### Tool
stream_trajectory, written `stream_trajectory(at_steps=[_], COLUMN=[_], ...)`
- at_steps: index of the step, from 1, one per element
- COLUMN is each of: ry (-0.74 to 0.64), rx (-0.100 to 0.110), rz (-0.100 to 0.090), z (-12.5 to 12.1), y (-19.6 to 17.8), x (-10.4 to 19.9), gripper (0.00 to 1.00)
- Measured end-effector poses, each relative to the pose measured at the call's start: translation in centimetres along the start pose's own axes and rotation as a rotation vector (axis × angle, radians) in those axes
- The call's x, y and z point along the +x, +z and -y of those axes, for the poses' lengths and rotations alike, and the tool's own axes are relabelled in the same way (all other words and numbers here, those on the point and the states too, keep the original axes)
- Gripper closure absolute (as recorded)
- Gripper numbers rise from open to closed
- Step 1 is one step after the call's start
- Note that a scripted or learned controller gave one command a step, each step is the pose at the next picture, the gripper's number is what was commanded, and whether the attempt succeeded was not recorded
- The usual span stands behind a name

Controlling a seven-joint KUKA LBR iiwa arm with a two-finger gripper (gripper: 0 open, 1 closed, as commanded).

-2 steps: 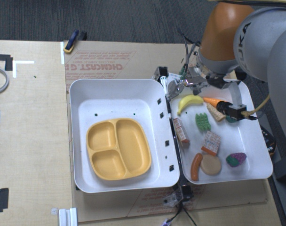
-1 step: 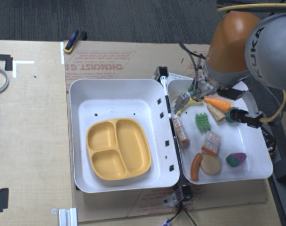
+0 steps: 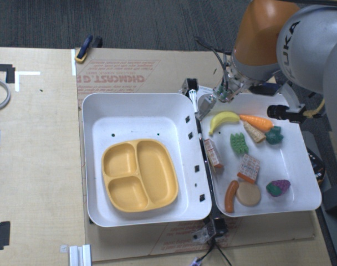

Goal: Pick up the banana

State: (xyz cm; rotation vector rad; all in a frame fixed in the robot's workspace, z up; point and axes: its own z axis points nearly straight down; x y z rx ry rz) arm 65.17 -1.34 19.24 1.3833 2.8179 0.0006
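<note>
Surface (image 3: 35, 165) of pale wood carries two shallow white bins: the left bin (image 3: 96, 204) holds a yellow divided plastic tray (image 3: 139, 174), the right bin (image 3: 301, 165) toy foods. Curved yellow banana (image 3: 223, 120) lies at its far-left corner, orange carrot (image 3: 256, 122) just beside. Claw (image 3: 226, 92) hangs just above; its opening cannot be told.

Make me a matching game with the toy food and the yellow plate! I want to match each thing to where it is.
Things:
1. banana
2. yellow plate
3. purple grapes
4. sausage

Places:
A. in the left bin
B. right bin, near its front right corner
C. right bin, at the back, beside the carrot
D. right bin, at the front, next to the round bun

Pairs: 1-C, 2-A, 3-B, 4-D
</note>
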Motion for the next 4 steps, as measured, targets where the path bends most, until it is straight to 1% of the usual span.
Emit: stream_trajectory(at_steps=[1,2,3,4], ry=[-0.306,-0.658,-0.898,-1.217], rx=[-0.001,-0.002,-0.001,-0.003], rz=[0.0,0.001,0.0,0.002], z=[2.3,-0.2,2.1,1.5], y=[-0.1,0.0,-0.1,-0.1], x=[4.3,3.2,4.6,-0.8], gripper=[0.0,0.0,0.0,0.0])
